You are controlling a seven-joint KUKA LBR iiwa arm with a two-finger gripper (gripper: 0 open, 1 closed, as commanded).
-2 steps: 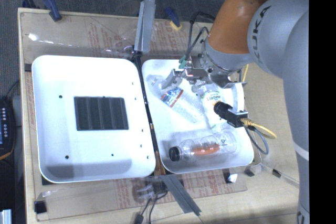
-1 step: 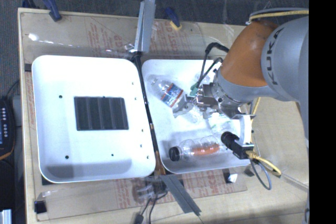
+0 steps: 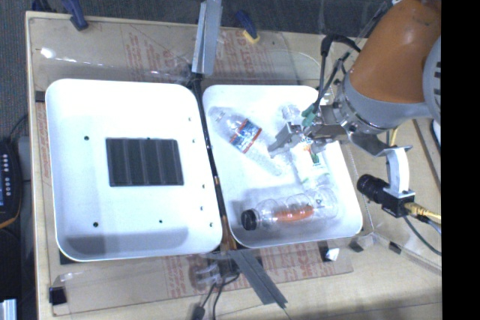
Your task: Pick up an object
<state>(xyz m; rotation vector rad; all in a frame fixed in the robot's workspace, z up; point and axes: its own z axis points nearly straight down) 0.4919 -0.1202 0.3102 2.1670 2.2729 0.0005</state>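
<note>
While the gripper point(image 3: 289, 137) hangs over the right bin point(image 3: 341, 183), the nearest bottle point(image 3: 240, 133) lies just to its left, long axis running diagonally toward the bin's far-left corner. Another bottle point(image 3: 289, 212) lies along the near wall. The jaw state I cannot tell.

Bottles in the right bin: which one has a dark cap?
The bottle with orange contents, lying on its side along the bin's near edge, dark cap pointing left. The red-and-blue-labelled bottle shows no dark cap.
</note>
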